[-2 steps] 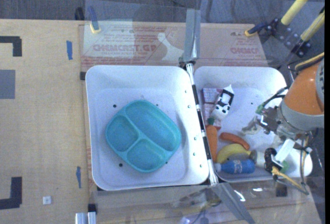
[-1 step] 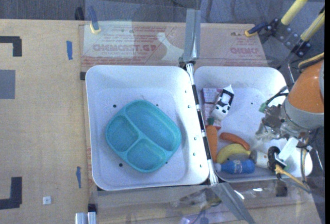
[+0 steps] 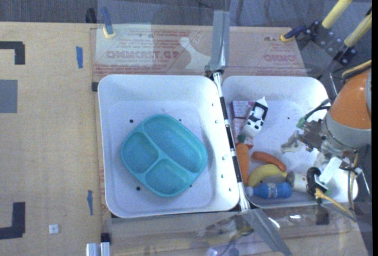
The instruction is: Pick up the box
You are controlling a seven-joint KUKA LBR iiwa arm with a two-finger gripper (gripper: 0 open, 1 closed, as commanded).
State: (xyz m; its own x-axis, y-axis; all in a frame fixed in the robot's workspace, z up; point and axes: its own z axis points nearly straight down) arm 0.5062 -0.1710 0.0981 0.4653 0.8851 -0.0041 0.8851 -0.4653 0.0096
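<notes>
Well, purplish box (image 3: pixel 240 112) tucked against the left wall of the right bin (image 3: pixel 293 85), touching a black-and-white carton (image 3: pixel 257 115). Gripper (image 3: pixel 297 140) hanging over the bin's right half, well apart from the box, nothing visibly in its grasp; can't tell how wide it's spread from this angle. Carrot (image 3: pixel 243 158), banana (image 3: pixel 265 176) and blue bottle (image 3: pixel 270 191) bunched along the near side. Teal divided plate (image 3: pixel 164 154) in the left bin (image 3: pixel 107 92). Wooden bench (image 3: pixel 47 131) underneath, grey floor beyond.
</notes>
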